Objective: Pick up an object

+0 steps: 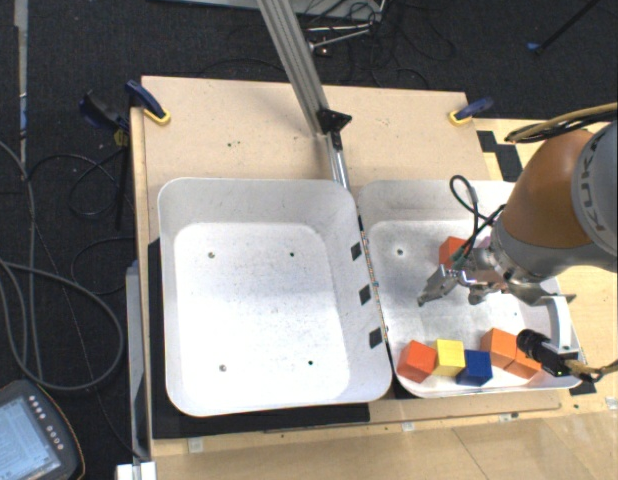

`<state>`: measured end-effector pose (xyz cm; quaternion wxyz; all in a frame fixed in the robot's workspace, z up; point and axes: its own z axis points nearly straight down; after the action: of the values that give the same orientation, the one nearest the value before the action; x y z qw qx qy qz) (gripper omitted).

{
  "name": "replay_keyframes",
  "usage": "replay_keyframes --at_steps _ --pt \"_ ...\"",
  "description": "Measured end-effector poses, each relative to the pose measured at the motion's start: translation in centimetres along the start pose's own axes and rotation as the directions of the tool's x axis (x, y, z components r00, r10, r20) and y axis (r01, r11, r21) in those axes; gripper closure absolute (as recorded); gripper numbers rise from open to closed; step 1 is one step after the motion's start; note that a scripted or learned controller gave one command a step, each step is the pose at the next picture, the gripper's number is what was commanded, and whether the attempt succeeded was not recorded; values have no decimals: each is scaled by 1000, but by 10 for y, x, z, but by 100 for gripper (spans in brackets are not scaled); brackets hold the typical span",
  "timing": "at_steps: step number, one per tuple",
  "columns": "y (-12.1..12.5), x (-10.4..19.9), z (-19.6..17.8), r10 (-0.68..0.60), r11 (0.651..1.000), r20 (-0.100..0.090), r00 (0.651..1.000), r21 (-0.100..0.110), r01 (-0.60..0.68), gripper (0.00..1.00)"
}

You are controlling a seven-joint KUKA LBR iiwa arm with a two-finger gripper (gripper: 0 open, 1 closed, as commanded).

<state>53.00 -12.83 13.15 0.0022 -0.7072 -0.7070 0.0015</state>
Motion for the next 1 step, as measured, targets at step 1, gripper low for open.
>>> replay_keyframes --at_steps 1 --pt "0 0 38 1 1000 1 1000 -3 -1 0"
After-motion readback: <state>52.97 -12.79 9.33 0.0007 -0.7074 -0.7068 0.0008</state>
